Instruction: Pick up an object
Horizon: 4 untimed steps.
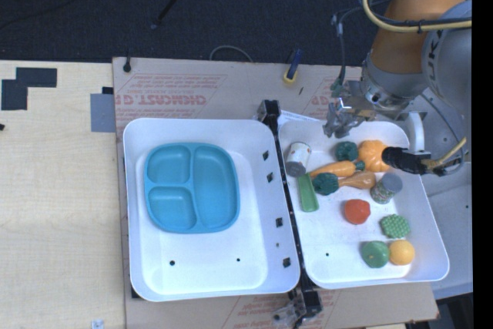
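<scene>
My gripper [340,125] hangs over the back edge of the right bin [431,258], just behind a dark teal piece [346,151] and an orange pepper-like toy [371,152]. Nothing shows in its grasp. Below them lie a carrot [333,168], a teal broccoli-like piece [325,182] and a tan-orange piece [359,181]. A silver can [296,159] and a long green piece [308,193] lie near the bin's left wall. A red tomato [356,211] sits mid-bin.
A grey can [385,187], a bumpy green toy [394,226], a green pepper [375,253] and a yellow-orange fruit [401,251] fill the right bin's right side. The left bin [154,266] holds a blue divided plate [191,187].
</scene>
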### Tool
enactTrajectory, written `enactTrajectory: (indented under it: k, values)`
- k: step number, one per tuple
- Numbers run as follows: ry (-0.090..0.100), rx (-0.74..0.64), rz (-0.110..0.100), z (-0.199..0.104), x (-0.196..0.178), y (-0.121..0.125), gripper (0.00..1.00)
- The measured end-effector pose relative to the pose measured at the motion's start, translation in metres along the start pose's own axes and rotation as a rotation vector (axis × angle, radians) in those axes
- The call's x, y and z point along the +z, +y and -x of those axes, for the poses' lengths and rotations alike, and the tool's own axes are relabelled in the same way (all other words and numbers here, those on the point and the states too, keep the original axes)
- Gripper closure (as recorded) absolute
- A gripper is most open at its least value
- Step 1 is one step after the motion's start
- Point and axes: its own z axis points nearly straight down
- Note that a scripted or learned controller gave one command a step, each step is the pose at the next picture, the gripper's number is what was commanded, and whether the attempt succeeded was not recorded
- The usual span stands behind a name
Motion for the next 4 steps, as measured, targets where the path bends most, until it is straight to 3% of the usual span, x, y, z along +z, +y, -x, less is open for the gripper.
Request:
enactTrajectory:
  k: [1,2,4]
  values:
    - [0.002,0.000,-0.010,-0.042,0.009,-0.039,1.00]
    - [0.003,-0.002,-0.009,-0.081,-0.001,-0.066,1.00]
    - [0.002,-0.001,-0.011,-0.151,0.002,-0.150,1.00]
